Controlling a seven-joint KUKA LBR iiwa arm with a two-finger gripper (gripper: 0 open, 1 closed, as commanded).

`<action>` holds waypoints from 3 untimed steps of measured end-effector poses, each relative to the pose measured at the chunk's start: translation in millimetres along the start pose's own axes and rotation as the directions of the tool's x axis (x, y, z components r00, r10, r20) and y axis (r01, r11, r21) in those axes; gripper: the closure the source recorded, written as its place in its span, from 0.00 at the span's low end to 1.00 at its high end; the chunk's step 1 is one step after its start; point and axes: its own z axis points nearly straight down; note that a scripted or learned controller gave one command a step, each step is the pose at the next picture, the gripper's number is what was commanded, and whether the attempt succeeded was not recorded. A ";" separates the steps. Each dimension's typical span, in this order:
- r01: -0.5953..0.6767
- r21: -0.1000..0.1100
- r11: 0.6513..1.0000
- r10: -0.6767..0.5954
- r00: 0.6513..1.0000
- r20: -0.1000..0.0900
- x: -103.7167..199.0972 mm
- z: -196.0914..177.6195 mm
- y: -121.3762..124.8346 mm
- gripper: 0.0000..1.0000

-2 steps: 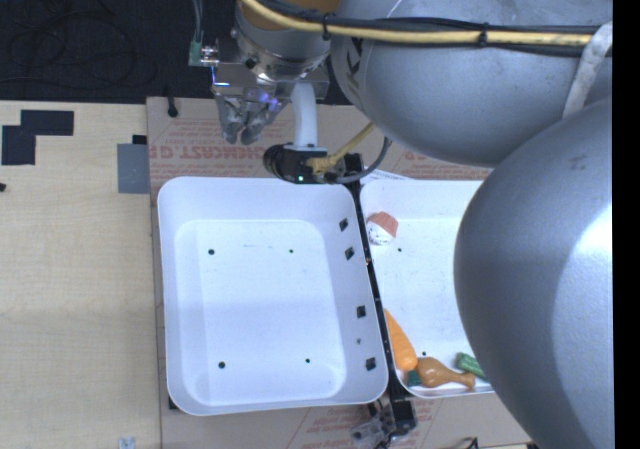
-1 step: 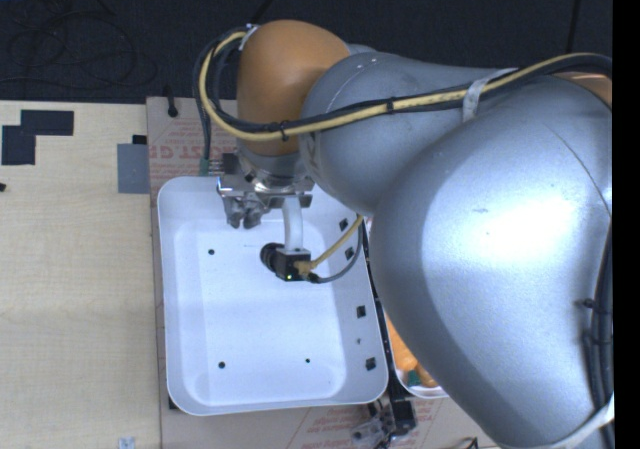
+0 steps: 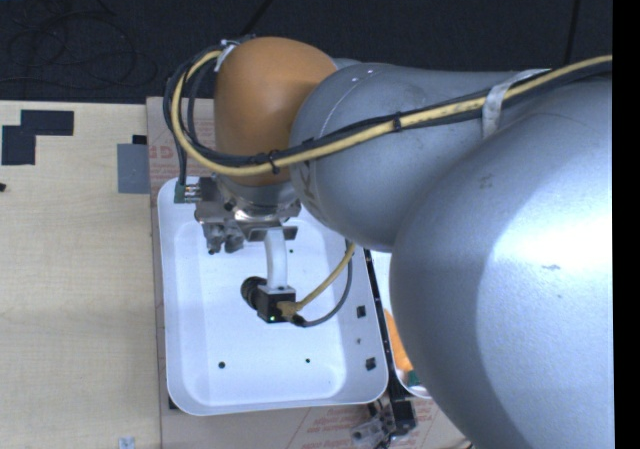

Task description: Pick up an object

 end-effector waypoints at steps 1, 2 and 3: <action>-0.004 -0.001 1.000 0.004 1.000 0.002 -2.1 2.3 2.4 0.00; -0.005 0.000 1.000 0.005 1.000 0.003 -2.9 92.3 29.8 0.00; -0.008 0.005 1.000 0.008 1.000 0.003 -3.3 71.9 -58.0 0.00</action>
